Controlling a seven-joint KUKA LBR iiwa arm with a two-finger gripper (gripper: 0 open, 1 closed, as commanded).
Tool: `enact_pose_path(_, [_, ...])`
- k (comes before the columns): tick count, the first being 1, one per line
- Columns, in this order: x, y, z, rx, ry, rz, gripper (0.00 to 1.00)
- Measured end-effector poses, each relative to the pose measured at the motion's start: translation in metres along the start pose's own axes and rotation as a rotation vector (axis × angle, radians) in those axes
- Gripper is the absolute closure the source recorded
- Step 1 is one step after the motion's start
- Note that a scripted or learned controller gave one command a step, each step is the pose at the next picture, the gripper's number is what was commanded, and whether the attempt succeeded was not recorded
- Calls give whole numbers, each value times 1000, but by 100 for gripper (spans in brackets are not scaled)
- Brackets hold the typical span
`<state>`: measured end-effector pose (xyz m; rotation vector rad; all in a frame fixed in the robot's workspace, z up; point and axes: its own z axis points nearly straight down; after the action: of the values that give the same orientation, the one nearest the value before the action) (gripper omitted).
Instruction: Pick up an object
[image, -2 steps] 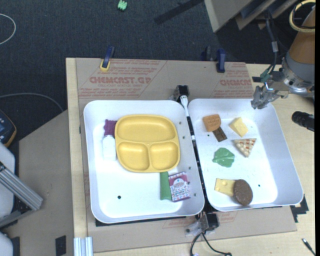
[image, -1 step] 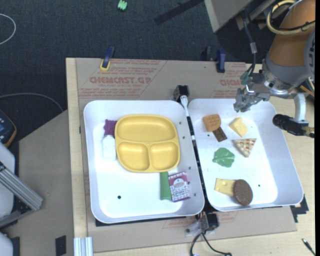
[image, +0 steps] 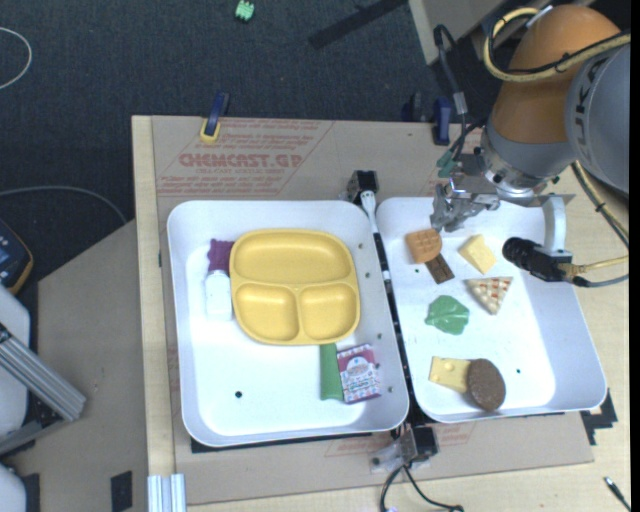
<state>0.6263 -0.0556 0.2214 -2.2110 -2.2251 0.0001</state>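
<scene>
My gripper (image: 450, 216) hangs over the far left part of the right bin (image: 570, 330), just above and to the right of a tan waffle-like piece (image: 423, 244). A dark brown bar (image: 439, 268) lies against that piece. Further right sit a pale yellow cheese wedge (image: 478, 253) and a pizza slice (image: 491, 292). A green leaf (image: 447, 314) rests mid-bin. Near the front lie a yellow cheese slice (image: 448, 373) and a brown round cookie (image: 486, 384). Nothing shows between the fingers.
The left bin (image: 190, 300) holds a yellow divided tray (image: 294, 284), a purple item (image: 218, 254), a white bottle (image: 217, 296), a green stick (image: 330, 372) and a pink packet (image: 358, 372). A black cable fitting (image: 535, 258) sits over the right bin's far right.
</scene>
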Motion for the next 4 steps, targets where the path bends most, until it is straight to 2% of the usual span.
enact_pose_path(1, [56, 14, -7, -8, -2, 0, 100])
enact_pose_path(2, [80, 11, -4, -3, -3, 3, 100])
enact_pose_path(3, [87, 14, -12, -7, -3, 5, 100])
enact_pose_path(4, [86, 2, 6, 2, -3, 7, 100])
